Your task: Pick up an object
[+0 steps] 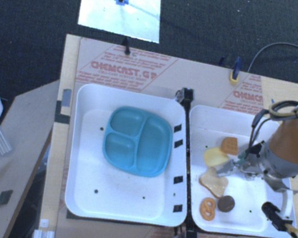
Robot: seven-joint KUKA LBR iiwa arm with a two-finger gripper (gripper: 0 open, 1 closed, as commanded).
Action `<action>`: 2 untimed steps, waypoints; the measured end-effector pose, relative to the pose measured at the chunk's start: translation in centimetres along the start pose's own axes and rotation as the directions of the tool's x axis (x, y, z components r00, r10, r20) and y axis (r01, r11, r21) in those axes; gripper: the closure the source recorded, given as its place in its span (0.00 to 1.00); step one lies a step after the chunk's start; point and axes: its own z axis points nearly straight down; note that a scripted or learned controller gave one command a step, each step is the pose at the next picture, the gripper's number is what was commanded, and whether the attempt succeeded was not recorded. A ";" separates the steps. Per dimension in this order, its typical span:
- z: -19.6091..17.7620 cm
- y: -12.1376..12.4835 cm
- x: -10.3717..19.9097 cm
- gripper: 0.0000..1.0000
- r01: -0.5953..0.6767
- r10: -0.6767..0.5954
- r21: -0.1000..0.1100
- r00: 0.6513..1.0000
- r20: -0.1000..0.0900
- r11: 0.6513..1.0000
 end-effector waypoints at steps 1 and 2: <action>-1.3 0.3 0.2 1.00 0.002 -0.002 -0.009 1.000 -0.002 1.000; -7.7 1.0 0.1 1.00 0.004 -0.004 -0.004 1.000 0.003 1.000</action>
